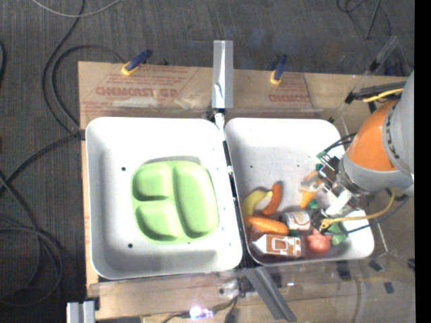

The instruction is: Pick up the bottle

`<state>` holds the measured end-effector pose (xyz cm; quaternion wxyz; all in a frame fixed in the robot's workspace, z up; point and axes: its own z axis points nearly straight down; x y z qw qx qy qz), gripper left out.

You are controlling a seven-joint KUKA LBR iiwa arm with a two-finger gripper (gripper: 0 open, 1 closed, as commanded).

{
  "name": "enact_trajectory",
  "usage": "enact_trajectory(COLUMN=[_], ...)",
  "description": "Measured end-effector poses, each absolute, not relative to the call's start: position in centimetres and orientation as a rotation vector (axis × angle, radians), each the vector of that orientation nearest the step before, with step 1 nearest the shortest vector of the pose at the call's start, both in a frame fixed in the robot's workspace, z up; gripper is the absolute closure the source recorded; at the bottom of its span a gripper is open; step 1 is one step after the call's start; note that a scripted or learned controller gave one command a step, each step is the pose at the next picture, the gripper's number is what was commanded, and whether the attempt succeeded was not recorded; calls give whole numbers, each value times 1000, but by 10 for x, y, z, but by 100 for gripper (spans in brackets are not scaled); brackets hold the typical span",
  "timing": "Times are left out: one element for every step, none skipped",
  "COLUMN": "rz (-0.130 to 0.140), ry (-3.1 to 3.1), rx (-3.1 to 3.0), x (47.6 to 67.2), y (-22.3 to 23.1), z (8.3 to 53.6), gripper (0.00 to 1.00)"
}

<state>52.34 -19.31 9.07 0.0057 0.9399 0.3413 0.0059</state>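
We see the pincer (328, 197) low over the right bin (283, 140); we cannot tell whether it is wide or narrow. What we take for the bottle (296, 219) lies just beside it, near a banana (254, 200)

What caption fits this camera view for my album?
Robot arm reaches over the right bin of jumbled food items; a green plate lies in the left bin.
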Motion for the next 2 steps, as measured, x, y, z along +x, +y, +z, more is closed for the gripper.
enact_trajectory(rz=[9, 6], ry=[1073, 750], rx=[2948, 3063], x=[522, 553], y=[-192, -185], z=[97, 90], gripper=[100, 100])
